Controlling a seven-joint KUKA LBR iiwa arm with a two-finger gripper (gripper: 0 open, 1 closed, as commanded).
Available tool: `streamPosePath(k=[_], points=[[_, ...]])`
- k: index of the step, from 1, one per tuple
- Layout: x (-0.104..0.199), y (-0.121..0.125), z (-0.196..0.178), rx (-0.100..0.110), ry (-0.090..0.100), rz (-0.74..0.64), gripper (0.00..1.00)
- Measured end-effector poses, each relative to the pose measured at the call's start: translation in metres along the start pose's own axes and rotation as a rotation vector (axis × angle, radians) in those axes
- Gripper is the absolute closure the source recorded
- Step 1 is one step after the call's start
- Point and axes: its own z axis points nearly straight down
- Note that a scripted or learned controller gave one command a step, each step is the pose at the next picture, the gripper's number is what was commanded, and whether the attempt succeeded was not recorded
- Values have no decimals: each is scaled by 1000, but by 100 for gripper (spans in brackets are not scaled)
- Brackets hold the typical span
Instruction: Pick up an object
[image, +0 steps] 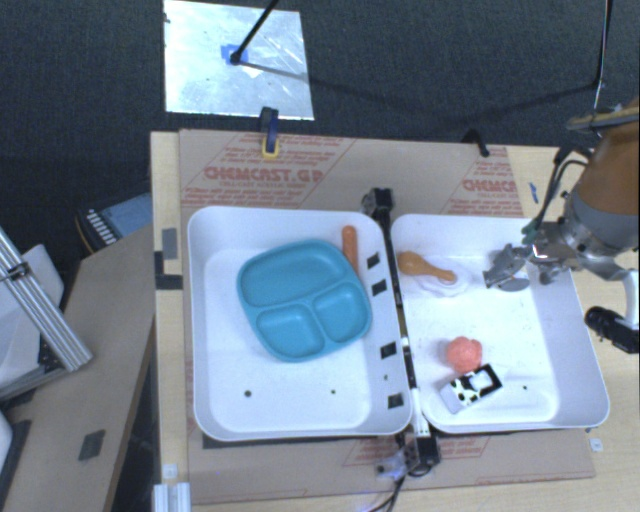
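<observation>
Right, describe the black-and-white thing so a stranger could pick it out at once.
Start at the right bin, the one the arm reaches over. Go to its near end, by the divider between the bins: the block lies there, just below a pink ball. It is the one boxy item in that bin, patterned in black and white, while the ball and the spoon are plain-coloured.

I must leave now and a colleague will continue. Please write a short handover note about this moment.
Tool: above the right bin, upper part; nothing seen in it, open or shut unclear.
Right bin: tan spoon-like piece, pink object, black-and-white item.
Left bin: blue divided plate, orange stick at its edge.
Done: nothing picked.
Left: grasp and lift one object.
</observation>
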Motion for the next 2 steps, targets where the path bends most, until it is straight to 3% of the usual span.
streamPosePath(k=[2], points=[[-5,8,115,-1,0,0,0]])
